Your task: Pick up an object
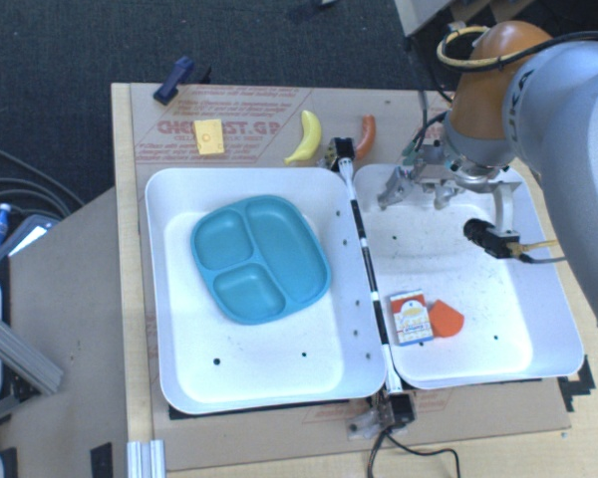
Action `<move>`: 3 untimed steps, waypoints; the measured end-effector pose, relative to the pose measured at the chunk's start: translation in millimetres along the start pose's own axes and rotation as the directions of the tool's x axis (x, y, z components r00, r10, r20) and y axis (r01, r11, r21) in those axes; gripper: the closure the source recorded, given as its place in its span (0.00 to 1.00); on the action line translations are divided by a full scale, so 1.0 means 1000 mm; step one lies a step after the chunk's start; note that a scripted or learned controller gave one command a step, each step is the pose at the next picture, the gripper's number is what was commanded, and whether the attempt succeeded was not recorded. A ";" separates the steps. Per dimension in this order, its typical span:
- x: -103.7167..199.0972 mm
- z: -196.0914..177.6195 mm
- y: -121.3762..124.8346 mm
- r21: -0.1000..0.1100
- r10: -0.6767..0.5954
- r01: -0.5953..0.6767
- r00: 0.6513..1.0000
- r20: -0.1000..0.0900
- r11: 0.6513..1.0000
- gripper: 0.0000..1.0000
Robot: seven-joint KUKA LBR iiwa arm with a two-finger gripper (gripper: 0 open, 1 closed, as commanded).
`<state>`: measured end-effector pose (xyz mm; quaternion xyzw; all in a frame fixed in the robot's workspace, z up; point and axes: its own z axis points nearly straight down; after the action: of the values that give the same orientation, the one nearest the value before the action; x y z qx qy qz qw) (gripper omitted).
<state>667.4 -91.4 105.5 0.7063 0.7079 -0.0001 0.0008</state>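
In the right bin (pixel 508 357) a small red and white box (pixel 410 318) lies near the front left, with an orange piece (pixel 446 320) touching its right side. My gripper (pixel 415 193) hangs over the far left part of that bin, well behind the box. Its fingers stand open with nothing between them. A blue divided plate (pixel 260 257) lies in the left bin (pixel 179 347).
Behind the bins, on the cardboard, lie a yellow banana (pixel 304 137), an orange-red chili-like piece (pixel 366 135), a yellow square tag (pixel 208 137) and a blue object (pixel 172 80). The grey arm (pixel 568 118) comes in over the right bin's far right corner.
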 end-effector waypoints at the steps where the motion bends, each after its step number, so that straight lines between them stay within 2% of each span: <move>1: -0.027 0.021 -0.111 0.003 0.004 -0.004 1.000 -0.002 1.000 0.00; 2: -0.011 0.010 -0.059 0.000 0.002 -0.002 1.000 -0.002 1.000 0.00; 3: -0.009 0.021 -0.001 0.000 0.001 -0.001 1.000 -0.001 1.000 0.00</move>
<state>666.7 -100.2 84.9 0.7068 0.7074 0.0002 0.0005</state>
